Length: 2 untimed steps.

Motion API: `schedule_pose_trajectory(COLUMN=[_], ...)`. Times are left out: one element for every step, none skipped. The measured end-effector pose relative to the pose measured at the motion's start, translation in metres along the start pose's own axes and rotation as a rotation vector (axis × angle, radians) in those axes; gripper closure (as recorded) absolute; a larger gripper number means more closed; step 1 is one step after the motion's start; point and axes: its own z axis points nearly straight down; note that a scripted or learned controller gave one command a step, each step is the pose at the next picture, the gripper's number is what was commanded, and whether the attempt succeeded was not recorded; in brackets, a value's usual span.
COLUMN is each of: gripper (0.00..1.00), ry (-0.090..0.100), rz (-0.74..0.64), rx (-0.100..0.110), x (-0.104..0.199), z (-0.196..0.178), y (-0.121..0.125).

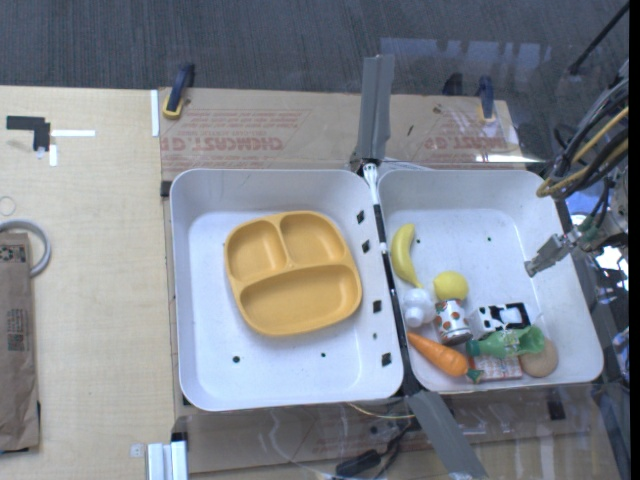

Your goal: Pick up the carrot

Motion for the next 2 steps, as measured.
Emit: schedule_pose_trajectory(gripper=[0.0,0.0], ry=[-0.002,-0.002], rz=[-0.195,-0.375], rx=[-0.002,-0.001], x=[-0.003,-0.006], z=[-0.112,-0.236], y=[0.01,0.022])
